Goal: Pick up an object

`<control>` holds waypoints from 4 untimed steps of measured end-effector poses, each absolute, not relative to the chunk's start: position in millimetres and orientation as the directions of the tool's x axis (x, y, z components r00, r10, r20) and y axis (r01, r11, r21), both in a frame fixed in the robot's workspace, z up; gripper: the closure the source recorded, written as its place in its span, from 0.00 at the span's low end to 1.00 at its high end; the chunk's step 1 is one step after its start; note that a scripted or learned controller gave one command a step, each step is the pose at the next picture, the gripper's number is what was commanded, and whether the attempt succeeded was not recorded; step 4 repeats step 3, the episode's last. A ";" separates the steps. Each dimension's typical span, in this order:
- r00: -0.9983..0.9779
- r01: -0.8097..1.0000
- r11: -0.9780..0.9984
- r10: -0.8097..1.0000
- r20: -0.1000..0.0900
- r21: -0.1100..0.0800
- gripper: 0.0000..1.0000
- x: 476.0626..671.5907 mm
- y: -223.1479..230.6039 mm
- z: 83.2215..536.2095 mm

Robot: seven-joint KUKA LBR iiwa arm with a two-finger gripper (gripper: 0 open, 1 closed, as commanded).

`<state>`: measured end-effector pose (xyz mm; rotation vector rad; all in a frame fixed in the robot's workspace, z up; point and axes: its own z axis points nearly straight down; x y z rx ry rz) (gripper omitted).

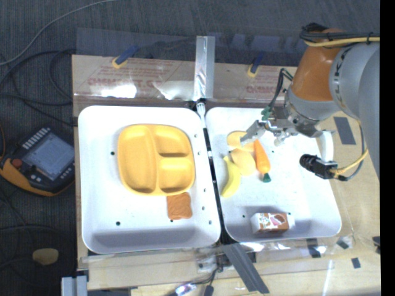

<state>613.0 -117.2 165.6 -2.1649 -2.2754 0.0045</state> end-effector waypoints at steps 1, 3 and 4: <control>0.005 1.000 -0.005 1.000 0.001 0.000 0.00 611.7 -170.5 92.1; 0.218 0.976 -0.218 0.976 -0.002 -0.002 1.00 620.4 -112.1 188.5; 0.218 0.976 -0.218 0.976 -0.002 -0.002 1.00 620.4 -112.1 188.5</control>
